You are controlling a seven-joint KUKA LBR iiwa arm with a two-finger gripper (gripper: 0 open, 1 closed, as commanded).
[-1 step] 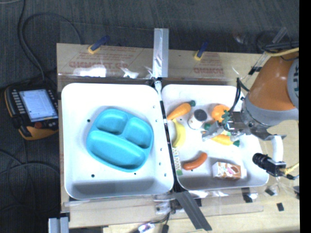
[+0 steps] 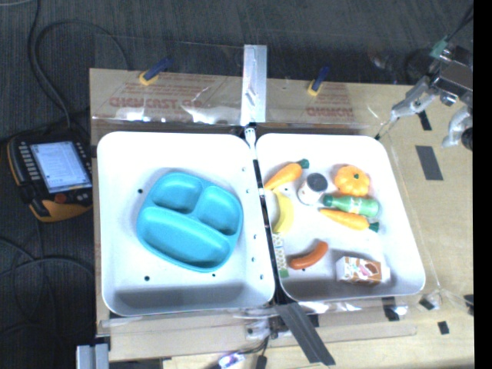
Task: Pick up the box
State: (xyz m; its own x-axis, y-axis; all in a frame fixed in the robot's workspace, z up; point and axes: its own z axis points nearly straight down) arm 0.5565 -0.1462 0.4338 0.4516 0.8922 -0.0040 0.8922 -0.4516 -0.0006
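Pendant (image 2: pixel 52 171) on the floor, well left of the left bin (image 2: pixel 115 229). Left bin holds a blue tray (image 2: pixel 190 219), three compartments, lying about mid-bin. Right bin (image 2: pixel 400 206) touches the left bin along the centre seam. Relative to the box (image 2: pixel 360 270), which lies flat in the right bin's near right corner: sausage (image 2: pixel 307 254) just left of it, banana (image 2: pixel 283 213) further left by the seam, carrot (image 2: pixel 282 175) up-left near the far wall, a dark round disc (image 2: pixel 316 181) above it, green bottle (image 2: pixel 350 204) and a second carrot (image 2: pixel 347 220) above it, touching each other, pumpkin (image 2: pixel 352 179) beyond those. Pincer (image 2: pixel 430 102) is over the worktop (image 2: pixel 446 206), outside the bin, well beyond the box and right; its state: cannot tell.
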